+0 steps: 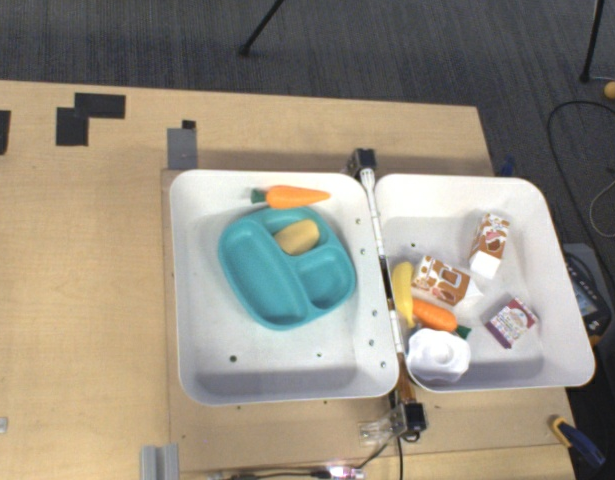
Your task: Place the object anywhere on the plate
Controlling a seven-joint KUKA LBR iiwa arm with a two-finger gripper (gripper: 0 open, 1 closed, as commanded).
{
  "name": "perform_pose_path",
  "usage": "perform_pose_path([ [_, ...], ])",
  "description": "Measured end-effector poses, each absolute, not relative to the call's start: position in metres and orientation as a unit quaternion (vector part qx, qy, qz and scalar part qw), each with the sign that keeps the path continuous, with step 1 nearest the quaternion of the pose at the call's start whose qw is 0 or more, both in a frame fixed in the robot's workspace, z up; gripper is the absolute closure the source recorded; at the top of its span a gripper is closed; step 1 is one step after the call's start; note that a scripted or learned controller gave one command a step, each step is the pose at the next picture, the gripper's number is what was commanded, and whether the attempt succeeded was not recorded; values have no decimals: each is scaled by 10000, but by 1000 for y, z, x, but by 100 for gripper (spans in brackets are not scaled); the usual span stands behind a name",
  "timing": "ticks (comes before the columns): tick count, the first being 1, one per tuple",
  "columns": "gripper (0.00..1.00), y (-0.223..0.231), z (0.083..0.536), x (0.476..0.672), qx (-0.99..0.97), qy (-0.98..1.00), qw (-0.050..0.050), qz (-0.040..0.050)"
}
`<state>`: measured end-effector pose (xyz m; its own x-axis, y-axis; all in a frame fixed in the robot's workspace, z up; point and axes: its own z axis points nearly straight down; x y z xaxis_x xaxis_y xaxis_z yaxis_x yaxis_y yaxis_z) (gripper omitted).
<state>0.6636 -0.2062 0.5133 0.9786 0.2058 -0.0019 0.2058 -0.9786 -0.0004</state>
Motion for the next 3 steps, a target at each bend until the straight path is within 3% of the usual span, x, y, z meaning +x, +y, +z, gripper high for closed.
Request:
perform_pose_path([
  [1, 0, -203, 525, 659, -9942, -1080, 0, -10],
  [2, 0, -204, 460, 659, -9944, -1054, 13, 18],
  [3, 0, -199, 447, 660, -9942, -1074, 10, -2],
])
